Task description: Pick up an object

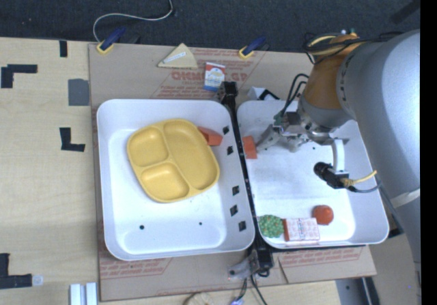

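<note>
The arm [392,99] is a thick, smooth, light grey cylinder with rounded joints. An orange band [326,82] wraps it above the wrist, crossed by thin black cables and a looping yellow one. Below sits a grey metal wrist block, with a black fitting trailing a yellow wire.

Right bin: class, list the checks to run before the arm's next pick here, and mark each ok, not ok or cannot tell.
1. Targets present in right bin: red ball, green ball, card. Ok.
2. Red ball stands apart from the card. Ok.
3. Green ball touches the card. Not ok for a clean grasp.
4. Gripper is above a target: it sits at the bin's far end. Not ok.
5. Orange block is fully inside the bin: it sits at the divider. Cannot tell.
</note>
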You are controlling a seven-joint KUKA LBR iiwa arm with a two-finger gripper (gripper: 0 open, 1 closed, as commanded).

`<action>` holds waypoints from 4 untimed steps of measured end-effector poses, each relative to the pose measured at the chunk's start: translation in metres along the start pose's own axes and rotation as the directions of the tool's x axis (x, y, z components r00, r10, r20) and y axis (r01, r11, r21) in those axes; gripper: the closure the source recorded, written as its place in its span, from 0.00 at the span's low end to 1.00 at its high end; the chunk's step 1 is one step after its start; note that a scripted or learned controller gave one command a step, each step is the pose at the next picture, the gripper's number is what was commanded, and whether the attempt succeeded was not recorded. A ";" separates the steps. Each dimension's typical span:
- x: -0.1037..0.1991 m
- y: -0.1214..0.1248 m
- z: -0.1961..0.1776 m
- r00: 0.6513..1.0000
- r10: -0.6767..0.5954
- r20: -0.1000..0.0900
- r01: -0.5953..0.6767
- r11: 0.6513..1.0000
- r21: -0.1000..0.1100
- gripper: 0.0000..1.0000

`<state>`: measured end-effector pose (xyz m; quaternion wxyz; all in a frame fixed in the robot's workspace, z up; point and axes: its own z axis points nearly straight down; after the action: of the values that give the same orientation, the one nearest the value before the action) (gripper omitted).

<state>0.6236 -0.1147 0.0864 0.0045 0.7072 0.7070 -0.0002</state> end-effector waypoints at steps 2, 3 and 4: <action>0.007 0.043 0.001 1.000 0.003 0.012 -0.003 1.000 0.008 0.00; 0.008 0.043 0.001 1.000 0.002 0.011 -0.003 1.000 0.007 0.00; 0.009 0.043 0.001 1.000 0.004 0.013 -0.004 1.000 0.007 0.00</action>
<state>0.6669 -0.1055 0.0859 0.0064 0.7085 0.7056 -0.0071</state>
